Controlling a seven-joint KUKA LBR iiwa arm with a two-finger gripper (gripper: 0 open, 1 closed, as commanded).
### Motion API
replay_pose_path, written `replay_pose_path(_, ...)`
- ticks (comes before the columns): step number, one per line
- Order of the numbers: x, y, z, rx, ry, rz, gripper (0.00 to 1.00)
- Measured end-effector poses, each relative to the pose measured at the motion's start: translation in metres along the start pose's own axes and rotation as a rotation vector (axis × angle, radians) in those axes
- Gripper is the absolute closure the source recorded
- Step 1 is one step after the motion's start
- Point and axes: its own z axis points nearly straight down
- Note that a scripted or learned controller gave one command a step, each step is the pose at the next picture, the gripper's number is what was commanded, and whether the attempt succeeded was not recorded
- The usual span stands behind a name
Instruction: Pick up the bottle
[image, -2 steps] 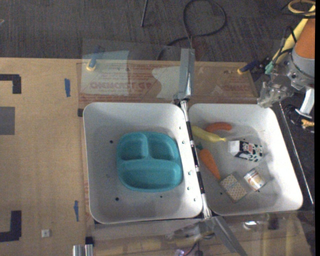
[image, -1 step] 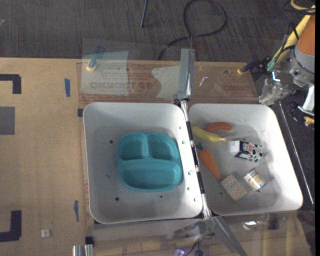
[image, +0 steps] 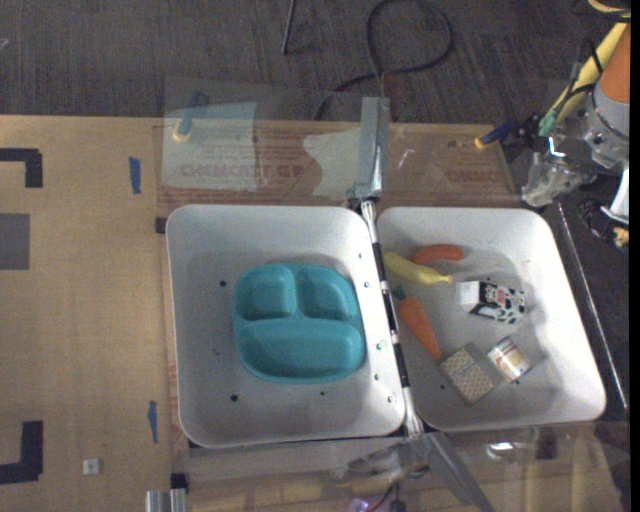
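Seen from above at a slant: pincer (image: 548, 183) parked off the bins, past the far right corner of the right bin (image: 580, 300), over the desk (image: 80, 300) edge; whether open or closed, cannot tell, too blurred and cluttered with cables. Bottle (image: 509, 359) lying on its side in the right bin, toward the near right part of the floor, small and clear with a pale cap, just beside a tan speckled block (image: 467, 372) on its left. Long axis tilted, running from upper left to lower right in the view. From the pincer, down the frame and slightly left, well apart, with the black-and-white carton (image: 497, 301) lying between. Two carrots (image: 420, 328) and a banana (image: 415, 270) further left, clear of the path. Teal plate (image: 298, 322) in the left bin, no concern. Likely call: travel toward the near side, then close across the short width, at right angles to that slanted axis.
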Motion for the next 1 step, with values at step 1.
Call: replay_pose_path(1, -0.0004, 0.0011, -0.0112, -0.004, -0.001, 0.000, 1.00)
